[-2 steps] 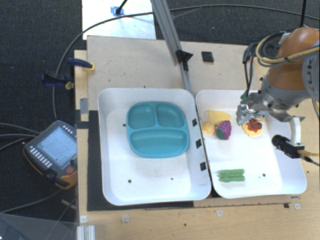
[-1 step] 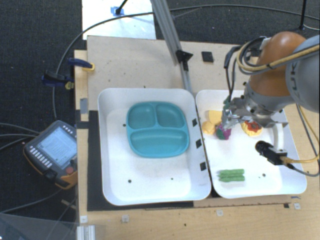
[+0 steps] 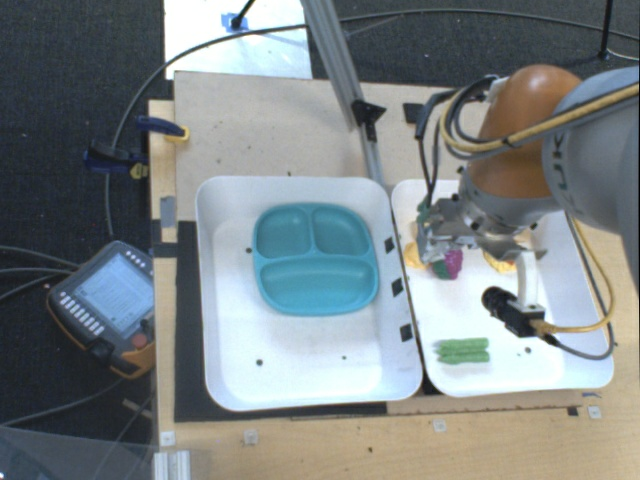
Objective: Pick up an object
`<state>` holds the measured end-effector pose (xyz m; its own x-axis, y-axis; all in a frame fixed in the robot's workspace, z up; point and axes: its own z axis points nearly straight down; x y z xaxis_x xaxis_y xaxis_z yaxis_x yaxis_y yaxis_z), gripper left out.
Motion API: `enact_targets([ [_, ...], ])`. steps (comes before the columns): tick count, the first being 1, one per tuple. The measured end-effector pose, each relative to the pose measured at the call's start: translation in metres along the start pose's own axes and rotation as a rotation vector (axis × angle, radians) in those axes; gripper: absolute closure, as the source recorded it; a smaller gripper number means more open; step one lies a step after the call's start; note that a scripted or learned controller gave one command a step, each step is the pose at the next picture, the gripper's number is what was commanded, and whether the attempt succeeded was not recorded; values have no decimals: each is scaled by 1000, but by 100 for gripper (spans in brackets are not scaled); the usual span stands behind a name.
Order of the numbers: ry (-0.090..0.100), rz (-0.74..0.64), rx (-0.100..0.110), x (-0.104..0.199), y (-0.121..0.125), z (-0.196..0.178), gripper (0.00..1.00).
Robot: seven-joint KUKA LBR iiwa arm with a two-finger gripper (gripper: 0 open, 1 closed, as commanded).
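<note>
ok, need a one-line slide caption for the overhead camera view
KUKA arm's gripper low in the right bin beside a purple object; green object nearby, teal divided plate in the left bin.

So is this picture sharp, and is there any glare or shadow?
Camera view: mostly sharp, a little soft; even light. The two white bins are bright, nearly washed out, as is the sheet at the top. The arm shades the right bin beneath it. The blue plate and green thing show clearly.
</note>
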<state>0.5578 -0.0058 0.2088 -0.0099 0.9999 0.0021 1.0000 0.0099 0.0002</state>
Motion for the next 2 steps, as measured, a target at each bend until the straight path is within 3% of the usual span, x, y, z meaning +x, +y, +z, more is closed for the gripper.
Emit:
enact_targets([
  [2,0,-1,-1,109,-12,2,100],
])
